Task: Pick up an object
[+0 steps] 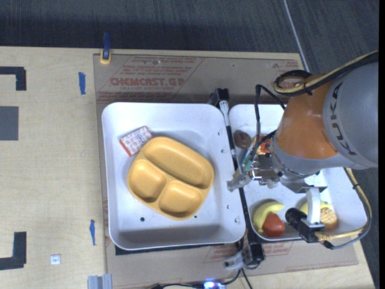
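Over the right white bin (358, 205) hangs the grey-and-orange arm; its gripper (264, 161) sits at that bin's left wall, jaw state impossible to tell. Nearest candidate: a red and yellow cluster of small toy-like pieces (269, 218), just below the gripper toward the near edge. Yellow three-compartment plastic tray (170, 177) lies farther, leftward in the left white bin (114, 122).

cardboard sheet (198, 71) under the bins, 12 o'clock edge: red print, reads roughly "CHEMCAST GP" | grey arm housing (355, 116), 3 o'clock: dark "KU" of the maker's name | red-and-white packet (135, 139): print too small to read
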Controlling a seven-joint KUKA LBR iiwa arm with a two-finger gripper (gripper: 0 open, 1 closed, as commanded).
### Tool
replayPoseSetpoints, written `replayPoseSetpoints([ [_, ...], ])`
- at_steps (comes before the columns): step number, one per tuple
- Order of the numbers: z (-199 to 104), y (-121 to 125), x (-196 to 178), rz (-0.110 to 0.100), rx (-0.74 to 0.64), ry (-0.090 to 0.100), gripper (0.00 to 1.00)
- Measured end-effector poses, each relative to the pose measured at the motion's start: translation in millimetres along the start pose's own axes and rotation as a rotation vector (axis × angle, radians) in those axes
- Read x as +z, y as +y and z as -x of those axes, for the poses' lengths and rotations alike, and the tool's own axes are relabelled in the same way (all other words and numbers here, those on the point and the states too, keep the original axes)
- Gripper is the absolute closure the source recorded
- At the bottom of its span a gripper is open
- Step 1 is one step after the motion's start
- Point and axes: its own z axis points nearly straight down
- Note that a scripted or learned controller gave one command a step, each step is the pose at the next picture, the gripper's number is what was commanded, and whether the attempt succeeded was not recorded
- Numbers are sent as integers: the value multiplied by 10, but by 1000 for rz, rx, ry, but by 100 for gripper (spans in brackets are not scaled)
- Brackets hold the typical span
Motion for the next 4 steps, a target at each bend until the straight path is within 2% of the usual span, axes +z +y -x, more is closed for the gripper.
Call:
replayPoseSetpoints([
  [4, 0, 0, 0, 0, 0, 0, 0],
])
